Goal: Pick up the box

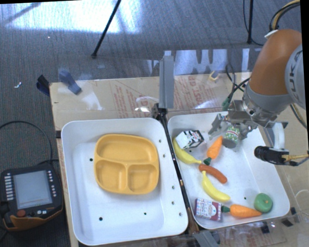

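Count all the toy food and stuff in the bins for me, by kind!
Bananas: 2
Carrots: 2
Sausage: 1
Green fruit: 1
Boxes: 2
Can: 1
Yellow tray: 1
Total: 10

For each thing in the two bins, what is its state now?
Yellow tray: flat, left bin.
Black-and-white box: tilted, right bin.
Red box: lying flat.
Bananas: lying.
Carrots: lying.
Can: under the gripper.
Green fruit: resting in a corner.
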